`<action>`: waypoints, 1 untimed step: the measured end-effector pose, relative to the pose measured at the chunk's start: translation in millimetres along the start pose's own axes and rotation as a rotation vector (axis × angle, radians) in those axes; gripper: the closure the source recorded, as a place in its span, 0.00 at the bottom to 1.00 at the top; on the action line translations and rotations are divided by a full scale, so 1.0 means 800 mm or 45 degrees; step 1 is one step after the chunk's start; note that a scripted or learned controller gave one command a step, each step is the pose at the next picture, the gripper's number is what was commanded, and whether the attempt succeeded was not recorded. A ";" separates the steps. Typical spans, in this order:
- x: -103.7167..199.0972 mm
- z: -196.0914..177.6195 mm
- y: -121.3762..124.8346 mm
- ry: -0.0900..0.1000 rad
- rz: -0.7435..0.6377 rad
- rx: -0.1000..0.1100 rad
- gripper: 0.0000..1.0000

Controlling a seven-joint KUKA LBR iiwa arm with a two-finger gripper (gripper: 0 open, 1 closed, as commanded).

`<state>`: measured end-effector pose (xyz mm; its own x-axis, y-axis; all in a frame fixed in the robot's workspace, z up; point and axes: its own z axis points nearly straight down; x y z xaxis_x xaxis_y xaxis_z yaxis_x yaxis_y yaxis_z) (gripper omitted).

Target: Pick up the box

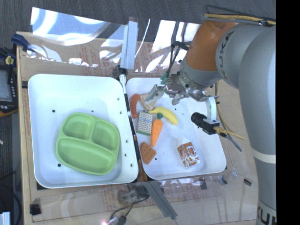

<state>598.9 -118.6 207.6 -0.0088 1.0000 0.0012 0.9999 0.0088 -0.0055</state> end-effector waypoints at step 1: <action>0.009 0.145 -0.009 -0.016 -0.088 -0.005 0.00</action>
<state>591.1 -111.6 92.1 -0.0776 0.9969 -0.0108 0.9970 0.0776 -0.0019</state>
